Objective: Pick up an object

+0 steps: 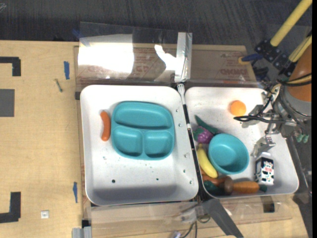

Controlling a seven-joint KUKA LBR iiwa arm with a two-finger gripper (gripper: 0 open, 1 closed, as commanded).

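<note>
We are seeing the gripper (262,145) hovering in the right bin (292,185), above the toy car (266,171). Nothing is lifted yet; we cannot tell the jaws' state, so the whole pick is remaining.

Pretty evenly lit from overhead, nothing too dim except the dark floor along the top, which goes almost black with little detail. The big problem is the clear plastic sheet (130,58) behind the bins, it catches a harsh glare and blows out to pure white across its left half. The left bin (94,148) and right bin (285,182) are bright but keep their detail, with soft shadows along the inner walls. The teal tray (143,129) and teal bowl (228,153) have mild sheen on their surfaces. Overall it's a bit soft and low-res, small stuff in the right bin looks mushy, and the arm (297,90) at the right edge is slightly blurred.
</note>
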